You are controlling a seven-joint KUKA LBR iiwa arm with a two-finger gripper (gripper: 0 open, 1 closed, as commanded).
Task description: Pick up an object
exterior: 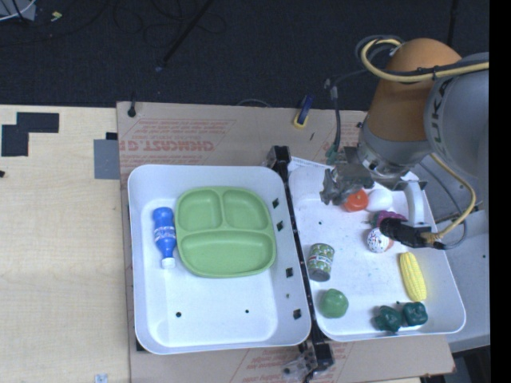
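Nearest, against the front wall of the right bin [447, 325]: dark green toy vegetable [402, 316], with a green ball [333, 302] just left of it. Farther in, well apart from each other, lay a corn cob [412, 276], a small tin [320, 262] and a patterned white ball [378, 240]. Hung low over the bin's back left part, jaws just beside a small orange-red toy [356, 200], the likeliest target. Could not tell whether jaws stood apart or together, nor whether touching the toy; nothing seen clamped. Called for centring squarely over the toy before descending, closing low around its widest part, then lifting straight up. Risked nudging the rounded toy aside.
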